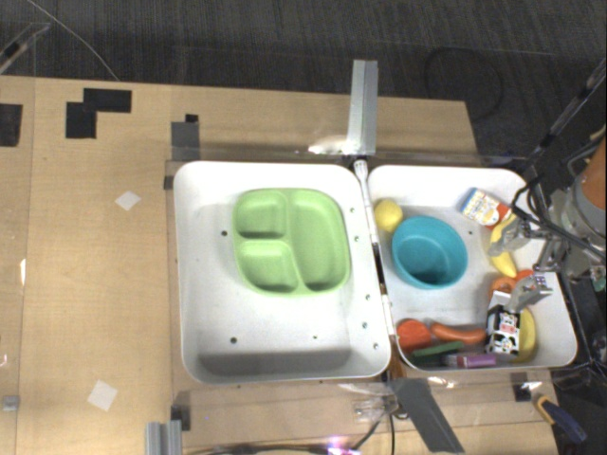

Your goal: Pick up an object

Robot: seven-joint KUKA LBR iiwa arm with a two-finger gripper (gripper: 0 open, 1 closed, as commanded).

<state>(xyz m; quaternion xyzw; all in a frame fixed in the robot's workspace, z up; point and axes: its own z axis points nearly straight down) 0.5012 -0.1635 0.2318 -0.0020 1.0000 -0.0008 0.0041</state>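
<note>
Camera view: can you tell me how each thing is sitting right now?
Green tray: flat, alone in left bin.
Blue bowl: upright, in right bin.
Lemon: touching the bowl.
Carrot: lying down near the front wall.
Gripper: low over the right bin.

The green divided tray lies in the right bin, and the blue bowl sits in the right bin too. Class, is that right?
Not quite. The camera view shows the green divided tray in the left bin. The blue bowl does sit in the right bin.

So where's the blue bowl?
The blue bowl sits in the right bin, toward its left side, right beside a yellow lemon-like thing.
</note>
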